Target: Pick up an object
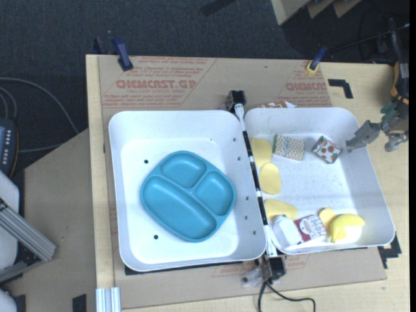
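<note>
From above, the gripper (376, 135) is hovering at the right bin's (374, 174) right rim; whether its jaws are parted I cannot tell, and nothing is showing between them. A small patterned packet (326, 149) is lying just beside it, and a yellow lemon (344, 227) is sitting in the near corner. A blue divided plate (187, 195) is resting in the left bin (130, 142).

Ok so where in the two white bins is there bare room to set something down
Right white bin: bare floor mid-right, between the small patterned packet and the yellow lemon-shaped toy. Its left side and near corner are crowded. Left white bin: narrow margins around the blue divided plastic plate.
</note>
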